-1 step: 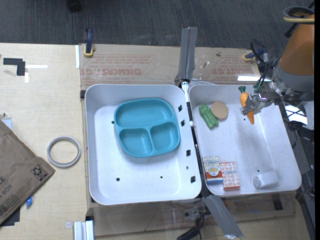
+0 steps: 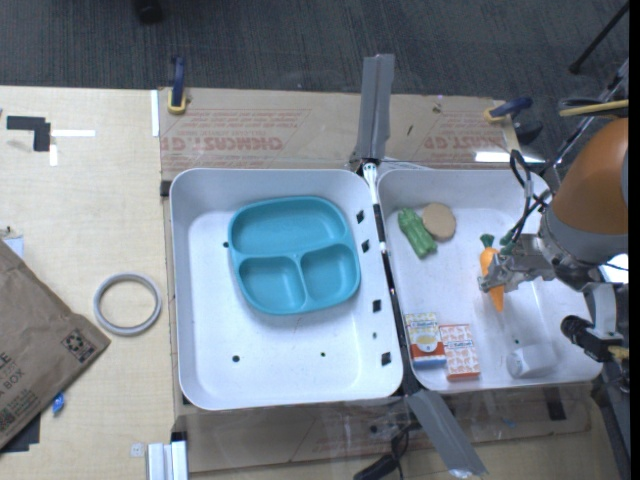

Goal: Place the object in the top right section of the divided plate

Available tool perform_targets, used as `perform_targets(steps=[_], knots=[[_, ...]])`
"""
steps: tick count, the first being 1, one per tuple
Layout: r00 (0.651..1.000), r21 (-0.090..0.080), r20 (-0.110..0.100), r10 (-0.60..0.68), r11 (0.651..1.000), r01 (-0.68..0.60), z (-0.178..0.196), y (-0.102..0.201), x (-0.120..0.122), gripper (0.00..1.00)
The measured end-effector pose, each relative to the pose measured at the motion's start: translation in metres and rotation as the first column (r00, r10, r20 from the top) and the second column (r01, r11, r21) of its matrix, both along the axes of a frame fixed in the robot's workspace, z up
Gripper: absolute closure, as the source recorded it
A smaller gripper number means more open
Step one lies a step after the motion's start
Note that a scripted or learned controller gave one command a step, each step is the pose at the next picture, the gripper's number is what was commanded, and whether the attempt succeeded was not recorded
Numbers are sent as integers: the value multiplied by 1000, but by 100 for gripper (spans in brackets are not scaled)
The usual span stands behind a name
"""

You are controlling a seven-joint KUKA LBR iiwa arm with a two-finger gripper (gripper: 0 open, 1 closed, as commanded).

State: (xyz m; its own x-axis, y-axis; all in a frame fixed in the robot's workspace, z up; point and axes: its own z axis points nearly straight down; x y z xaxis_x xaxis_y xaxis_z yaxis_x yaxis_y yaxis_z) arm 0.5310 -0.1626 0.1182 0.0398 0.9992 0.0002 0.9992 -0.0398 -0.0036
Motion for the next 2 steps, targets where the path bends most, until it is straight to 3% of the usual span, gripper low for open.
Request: perform_targets(steps=[1, 2], knots=[[980, 0, -1, -197, 980, 197, -27, -34, -54, 100], [980, -1, 2, -199, 980, 199, -27, 38, 15, 100]])
